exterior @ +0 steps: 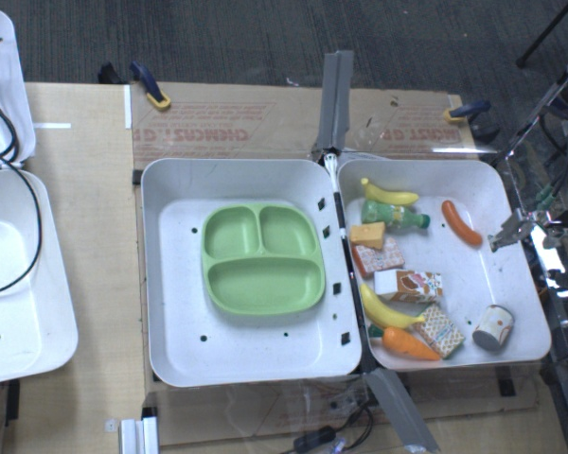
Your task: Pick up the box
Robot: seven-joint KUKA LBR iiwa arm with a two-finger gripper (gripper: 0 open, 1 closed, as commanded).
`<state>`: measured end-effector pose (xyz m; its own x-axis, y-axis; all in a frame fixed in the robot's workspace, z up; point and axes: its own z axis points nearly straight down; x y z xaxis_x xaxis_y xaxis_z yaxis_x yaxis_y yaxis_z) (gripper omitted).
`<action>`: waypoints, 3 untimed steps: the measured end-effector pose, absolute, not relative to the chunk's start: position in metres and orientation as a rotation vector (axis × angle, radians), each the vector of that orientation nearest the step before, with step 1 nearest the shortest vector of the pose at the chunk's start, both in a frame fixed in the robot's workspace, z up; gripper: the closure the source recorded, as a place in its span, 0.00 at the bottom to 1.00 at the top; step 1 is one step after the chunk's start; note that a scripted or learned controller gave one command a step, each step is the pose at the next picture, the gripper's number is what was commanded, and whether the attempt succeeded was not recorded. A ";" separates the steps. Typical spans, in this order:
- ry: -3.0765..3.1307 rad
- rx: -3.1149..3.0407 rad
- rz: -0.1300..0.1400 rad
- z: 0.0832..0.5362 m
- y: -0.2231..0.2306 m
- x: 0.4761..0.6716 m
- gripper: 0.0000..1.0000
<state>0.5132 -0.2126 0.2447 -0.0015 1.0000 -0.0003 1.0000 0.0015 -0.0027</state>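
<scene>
Jaws cannot be judged; gripper [505, 237] hovers at the right bin's [511, 346] edge, apart from the box [409, 286].

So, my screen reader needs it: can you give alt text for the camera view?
Two white bins sit side by side: the left bin holds a green divided plate, the right bin toy food, including a box, bananas, carrot.

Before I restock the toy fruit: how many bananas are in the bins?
2, both in the right bin: one banana near its far left corner, the other banana lower down beside the carrot. More may be hidden.
</scene>
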 end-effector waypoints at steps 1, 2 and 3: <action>-1.588 -2.696 -0.003 0.101 -0.202 0.481 0.00; -1.482 -2.770 0.002 0.091 -0.134 0.498 0.00; -1.529 -2.743 0.006 0.092 -0.119 0.565 0.00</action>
<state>0.5655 -0.1187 0.0921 0.5259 0.8506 -0.0029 0.8506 -0.5259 -0.0027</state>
